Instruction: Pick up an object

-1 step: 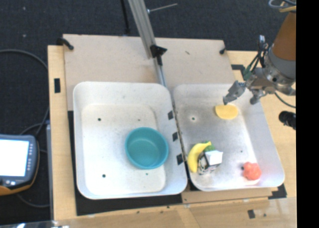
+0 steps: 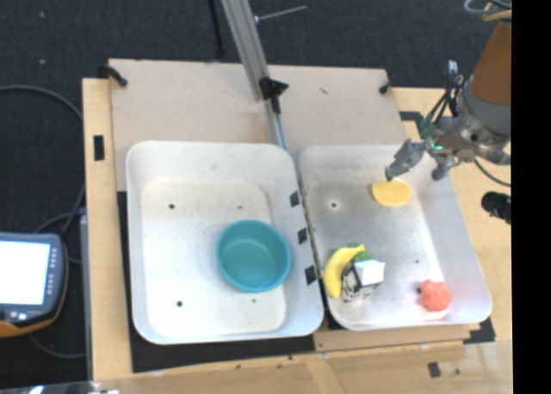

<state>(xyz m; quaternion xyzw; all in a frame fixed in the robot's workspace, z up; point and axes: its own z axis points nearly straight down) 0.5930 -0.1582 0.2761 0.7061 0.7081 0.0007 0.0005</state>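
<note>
My gripper hangs over the far right part of the right bin, with its two fingers spread apart and nothing between them, so it is open. Just below and left of it a flat yellow disc lies on the bin floor. Nearer the front of the same bin, a yellow banana lies against a small white and grey object. A red lump sits in the front right corner. In the left bin stands a teal bowl.
A slanted metal rail runs from the top down to the gap between the bins. A screen device sits off the bench at the left. Brown board lies behind the bins.
</note>
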